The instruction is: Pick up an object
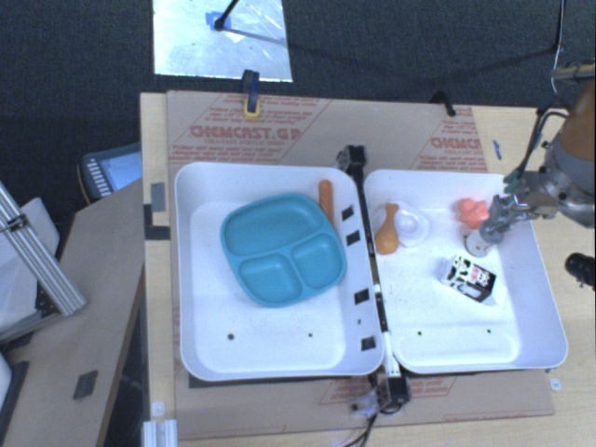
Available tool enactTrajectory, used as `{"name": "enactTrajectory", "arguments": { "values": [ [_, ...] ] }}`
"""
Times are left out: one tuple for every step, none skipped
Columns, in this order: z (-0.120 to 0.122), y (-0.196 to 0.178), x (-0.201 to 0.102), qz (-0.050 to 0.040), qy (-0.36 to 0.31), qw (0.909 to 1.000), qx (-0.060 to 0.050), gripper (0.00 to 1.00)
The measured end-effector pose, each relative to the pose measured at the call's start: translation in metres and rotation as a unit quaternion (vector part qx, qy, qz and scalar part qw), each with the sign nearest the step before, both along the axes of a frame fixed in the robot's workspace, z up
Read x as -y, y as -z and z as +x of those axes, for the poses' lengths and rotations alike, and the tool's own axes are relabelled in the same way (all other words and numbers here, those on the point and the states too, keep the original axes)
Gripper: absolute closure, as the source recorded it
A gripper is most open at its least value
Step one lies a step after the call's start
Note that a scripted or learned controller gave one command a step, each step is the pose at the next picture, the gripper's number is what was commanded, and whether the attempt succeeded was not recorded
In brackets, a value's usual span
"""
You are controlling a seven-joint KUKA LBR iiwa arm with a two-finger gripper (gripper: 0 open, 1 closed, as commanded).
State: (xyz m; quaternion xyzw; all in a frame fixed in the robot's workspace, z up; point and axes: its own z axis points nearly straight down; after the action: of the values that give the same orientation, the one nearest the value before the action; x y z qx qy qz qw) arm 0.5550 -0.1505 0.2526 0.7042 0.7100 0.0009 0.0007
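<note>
Bench carries two white bins (279, 366). My gripper (480, 240) hangs over right bin, just beside pink toy (472, 211); finger state unclear, view too blurred.

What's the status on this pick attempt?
Gripper low in the right bin, nothing seen between its fingers. Pink toy just beside it, black-and-white box below. Nothing in the way.

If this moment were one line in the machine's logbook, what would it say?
gripper: low in right bin | beside pink object | nothing seen held | blue tray: left bin
</note>
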Motion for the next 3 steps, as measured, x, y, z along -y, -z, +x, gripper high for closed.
{"name": "enactTrajectory", "arguments": {
  "values": [
    [0.005,-0.002,-0.063,0.0007,-0.001,1.0,0.0,1.0],
    [0.018,0.004,-0.121,0.0008,-0.001,1.0,0.0,1.0],
    [0.021,0.017,-0.181,0.0009,-0.001,1.0,-0.001,1.0]
  ]
}}
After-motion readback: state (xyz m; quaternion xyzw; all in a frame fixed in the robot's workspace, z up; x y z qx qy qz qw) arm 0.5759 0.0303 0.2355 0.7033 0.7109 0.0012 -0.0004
